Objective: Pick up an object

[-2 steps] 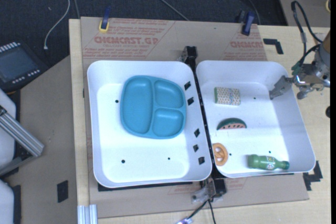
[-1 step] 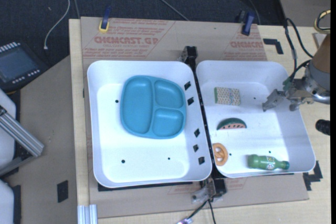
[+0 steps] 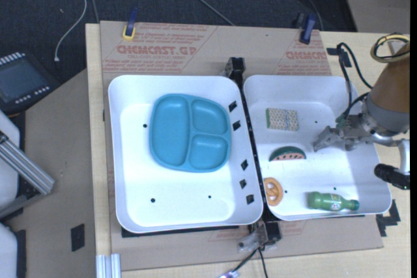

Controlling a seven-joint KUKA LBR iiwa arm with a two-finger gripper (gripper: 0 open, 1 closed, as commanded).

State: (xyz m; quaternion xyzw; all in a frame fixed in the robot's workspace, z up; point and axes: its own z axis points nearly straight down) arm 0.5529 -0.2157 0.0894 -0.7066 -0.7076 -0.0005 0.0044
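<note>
Camera view: the left bin (image 3: 124, 159) holds just a blue divided plate (image 3: 190, 132). The right bin (image 3: 365, 189) has four bits — a patterned square pouch (image 3: 282, 119), a watermelon slice (image 3: 287, 154), a pretzel (image 3: 272, 191) and a green bottle (image 3: 332, 202) lying flat. The gripper (image 3: 320, 142) hangs over the bin's right half, fingers spread, gripping nothing — watermelon slice just left of it.

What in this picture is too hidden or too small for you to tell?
- Gripper, camera view: too small and blurred to tell how it is set.
- Arm: cut off by the right edge.
- Green bottle label: too small to read.
- Patterned square item: too small to identify.
</note>
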